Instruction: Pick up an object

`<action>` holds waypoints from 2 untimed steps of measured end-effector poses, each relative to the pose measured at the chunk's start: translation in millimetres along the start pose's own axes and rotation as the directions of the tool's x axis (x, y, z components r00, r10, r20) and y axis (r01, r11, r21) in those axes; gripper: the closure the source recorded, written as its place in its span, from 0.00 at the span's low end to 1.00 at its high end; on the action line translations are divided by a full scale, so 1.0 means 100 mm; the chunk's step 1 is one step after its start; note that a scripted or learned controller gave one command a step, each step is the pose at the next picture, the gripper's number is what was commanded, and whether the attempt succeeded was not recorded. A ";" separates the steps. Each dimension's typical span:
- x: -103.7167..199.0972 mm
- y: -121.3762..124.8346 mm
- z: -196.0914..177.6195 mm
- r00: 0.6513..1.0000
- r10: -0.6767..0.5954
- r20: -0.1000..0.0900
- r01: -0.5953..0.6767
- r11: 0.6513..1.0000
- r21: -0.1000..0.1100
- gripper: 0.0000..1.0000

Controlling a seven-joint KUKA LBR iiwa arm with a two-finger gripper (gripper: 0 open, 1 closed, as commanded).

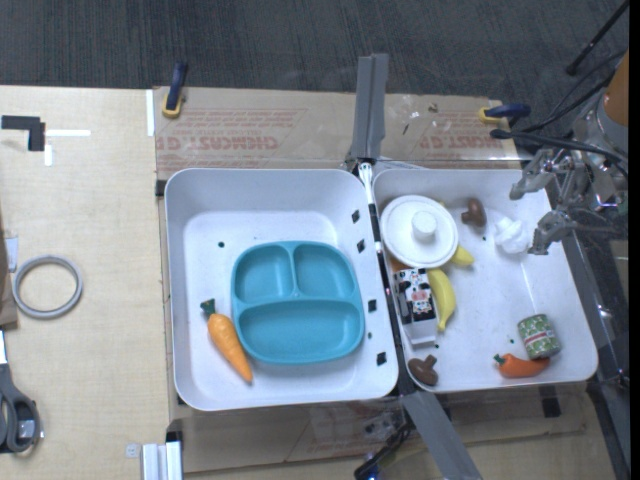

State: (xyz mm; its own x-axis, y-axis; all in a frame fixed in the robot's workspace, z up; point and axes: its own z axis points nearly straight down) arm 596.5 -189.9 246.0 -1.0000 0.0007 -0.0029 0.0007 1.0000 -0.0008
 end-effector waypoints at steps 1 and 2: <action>-0.29 0.31 1.30 0.993 -0.120 0.001 0.120 0.993 0.000 0.00; 0.99 0.40 1.54 0.953 -0.304 -0.001 0.304 0.953 -0.001 0.00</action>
State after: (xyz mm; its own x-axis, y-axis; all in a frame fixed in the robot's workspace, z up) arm 498.3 -150.4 91.8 -0.9527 -0.3039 -0.0012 -0.3039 0.9527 -0.0006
